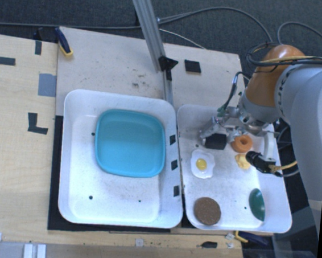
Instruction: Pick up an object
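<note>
My gripper (213, 138) hangs low over the back of the right bin (227, 221), its dark tip near the bin floor. A fried egg toy (202, 165) lies just below the gripper, a little apart from it. An orange round piece (242, 143) and a small yellow piece (242, 160) sit to the gripper's right. A brown cookie-like disc (207, 210) lies at the front of the bin, and a dark green piece (257, 203) rests by the right wall. Nothing shows between the gripper's fingers.
The left bin (71, 162) holds a large turquoise plate (130, 143). A slanted metal pole (153, 36) crosses the back of the bench down to the gap between the bins. The arm's grey body (306, 112) covers the right bin's far right side.
</note>
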You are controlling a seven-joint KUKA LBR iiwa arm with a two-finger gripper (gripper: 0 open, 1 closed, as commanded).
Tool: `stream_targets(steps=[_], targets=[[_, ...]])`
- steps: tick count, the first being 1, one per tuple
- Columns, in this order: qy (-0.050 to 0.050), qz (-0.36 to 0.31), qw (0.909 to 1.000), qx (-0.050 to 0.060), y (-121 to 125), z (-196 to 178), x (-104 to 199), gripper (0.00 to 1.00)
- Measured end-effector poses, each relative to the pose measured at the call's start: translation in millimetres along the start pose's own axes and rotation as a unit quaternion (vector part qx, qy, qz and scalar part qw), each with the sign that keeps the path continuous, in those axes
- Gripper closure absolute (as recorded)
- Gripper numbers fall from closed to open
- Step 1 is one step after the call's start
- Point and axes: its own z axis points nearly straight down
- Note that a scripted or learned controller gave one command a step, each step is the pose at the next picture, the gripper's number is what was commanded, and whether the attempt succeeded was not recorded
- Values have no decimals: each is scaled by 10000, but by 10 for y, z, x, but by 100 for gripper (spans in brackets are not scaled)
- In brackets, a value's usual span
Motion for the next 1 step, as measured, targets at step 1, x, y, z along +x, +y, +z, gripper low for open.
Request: stream_targets(steps=[1], targets=[[-3, -4, 10000, -23, 12, -132, 2, 100]])
